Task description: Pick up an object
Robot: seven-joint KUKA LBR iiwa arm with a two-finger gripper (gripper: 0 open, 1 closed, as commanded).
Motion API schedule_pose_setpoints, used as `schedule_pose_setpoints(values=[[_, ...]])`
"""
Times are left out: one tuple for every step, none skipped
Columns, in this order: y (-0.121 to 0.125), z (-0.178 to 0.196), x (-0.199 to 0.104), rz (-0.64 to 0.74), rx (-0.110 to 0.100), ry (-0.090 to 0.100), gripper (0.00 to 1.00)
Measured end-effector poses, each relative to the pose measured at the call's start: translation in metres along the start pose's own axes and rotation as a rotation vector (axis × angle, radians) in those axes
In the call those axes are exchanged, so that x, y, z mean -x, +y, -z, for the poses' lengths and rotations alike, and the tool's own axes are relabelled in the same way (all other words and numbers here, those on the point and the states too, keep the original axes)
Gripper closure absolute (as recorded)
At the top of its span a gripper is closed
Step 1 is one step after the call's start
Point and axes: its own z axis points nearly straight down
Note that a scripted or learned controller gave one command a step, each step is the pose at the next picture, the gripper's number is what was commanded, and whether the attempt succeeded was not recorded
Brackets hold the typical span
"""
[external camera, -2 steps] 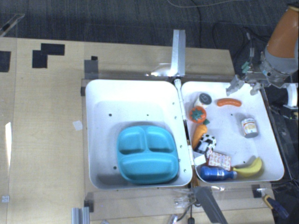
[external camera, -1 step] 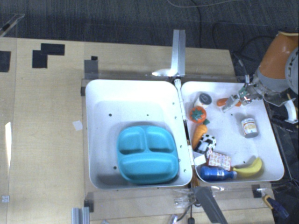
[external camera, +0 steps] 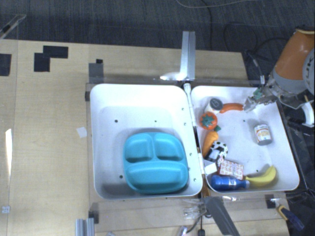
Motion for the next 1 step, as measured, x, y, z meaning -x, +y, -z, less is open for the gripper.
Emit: schedule_pose_setpoints(values=[[0.0259,0.1110,-0.0201,0.066,-0.004,0.003,1.00]])
